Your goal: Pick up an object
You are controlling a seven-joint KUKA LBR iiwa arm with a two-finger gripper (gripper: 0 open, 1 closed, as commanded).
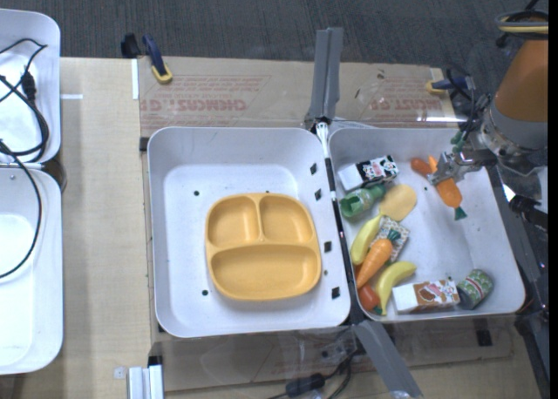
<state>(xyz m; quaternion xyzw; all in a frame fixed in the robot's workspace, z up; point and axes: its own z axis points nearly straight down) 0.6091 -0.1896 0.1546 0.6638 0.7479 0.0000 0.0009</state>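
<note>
Now the tool (pixel 451 172) hangs over the right bin (pixel 501 240), at its far right part, with a small orange carrot (pixel 448 193) just below it.

Whether the carrot is really held or only lies under the tool, I cannot tell, and the opening of the tool is also not clear. In the same bin lie a black-and-white carton (pixel 368 171), a green bottle (pixel 358 202), a yellow potato-like piece (pixel 399 202), two bananas (pixel 392 280), a bigger carrot (pixel 375 260), a small box (pixel 425 295) and a green can (pixel 476 288). The left bin (pixel 174 240) carries a yellow divided plate (pixel 261 246). Both bins stand on the worktop (pixel 96 214).
</note>
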